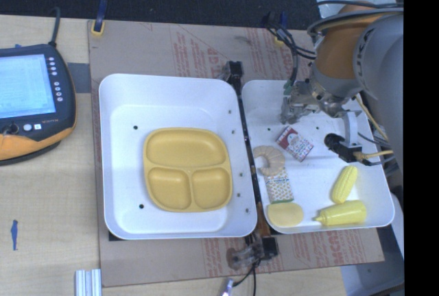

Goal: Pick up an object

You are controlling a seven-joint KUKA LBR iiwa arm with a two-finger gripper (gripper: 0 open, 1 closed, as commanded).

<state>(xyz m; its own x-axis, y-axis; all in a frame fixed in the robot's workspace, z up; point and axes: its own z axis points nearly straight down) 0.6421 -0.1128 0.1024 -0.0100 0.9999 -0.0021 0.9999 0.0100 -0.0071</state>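
Observation:
My gripper (295,112) hangs over the back part of the right bin (260,92), just behind a small red and white packet (296,144). Nothing shows between it and the packet. In front of the packet, along the bin's left wall, lie a beige ring (269,159), a green and white packet (279,187) and a pale yellow round piece (285,214). A yellow corn cob (343,183) and a yellow squeeze bottle (341,214) lie at the front right of the same bin.
The left bin (116,109) holds a yellow divided plate (186,169). A tablet-like pendant (31,99) rests on the bench at the far left. The grey arm with its orange band (339,55) reaches in from the upper right.

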